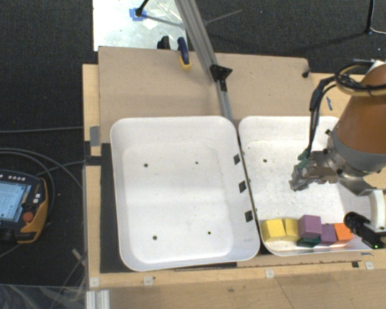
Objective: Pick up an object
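Note:
Several small blocks lie along the near edge of the right bin (pixel 270 140): a yellow block (pixel 280 229), a purple block (pixel 310 224), a dark green block (pixel 308 241), a lighter purple block (pixel 328 234) and an orange block (pixel 343 232). My gripper (pixel 302 176) hangs over the middle of the right bin, above and a little behind the blocks, apart from them. Nothing shows between its fingertips. The arm's orange band (pixel 370 118) sits above it at the right.
The left bin (pixel 125 147) lies beside the right one, joined by black clips (pixel 242 187). A grey pole (pixel 199 37) slants across the back of the bench. A teach pendant (pixel 13 205) rests on the floor at far left.

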Controlling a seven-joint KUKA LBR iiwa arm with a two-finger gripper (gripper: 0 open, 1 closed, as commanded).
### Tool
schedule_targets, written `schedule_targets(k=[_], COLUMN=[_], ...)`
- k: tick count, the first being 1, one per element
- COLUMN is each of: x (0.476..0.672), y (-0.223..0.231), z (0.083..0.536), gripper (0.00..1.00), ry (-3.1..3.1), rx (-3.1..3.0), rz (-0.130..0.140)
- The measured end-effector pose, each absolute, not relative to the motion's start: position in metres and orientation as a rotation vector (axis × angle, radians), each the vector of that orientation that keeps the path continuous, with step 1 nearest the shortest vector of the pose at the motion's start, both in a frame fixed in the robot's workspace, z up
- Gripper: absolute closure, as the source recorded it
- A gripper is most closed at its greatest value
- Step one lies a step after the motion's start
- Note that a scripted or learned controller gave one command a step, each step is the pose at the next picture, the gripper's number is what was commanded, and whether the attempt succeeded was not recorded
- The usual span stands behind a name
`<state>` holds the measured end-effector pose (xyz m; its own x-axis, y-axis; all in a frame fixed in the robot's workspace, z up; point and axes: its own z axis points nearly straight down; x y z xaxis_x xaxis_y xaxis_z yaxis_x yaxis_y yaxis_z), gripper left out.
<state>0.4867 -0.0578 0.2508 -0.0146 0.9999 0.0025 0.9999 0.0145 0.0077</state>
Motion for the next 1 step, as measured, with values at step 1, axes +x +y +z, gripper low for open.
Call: schedule_targets(k=[1], x=[0.4846], y=[-0.1126], z=[0.2497], gripper=[1.0], ry=[2.215], rx=[2.223], rz=[0.0])
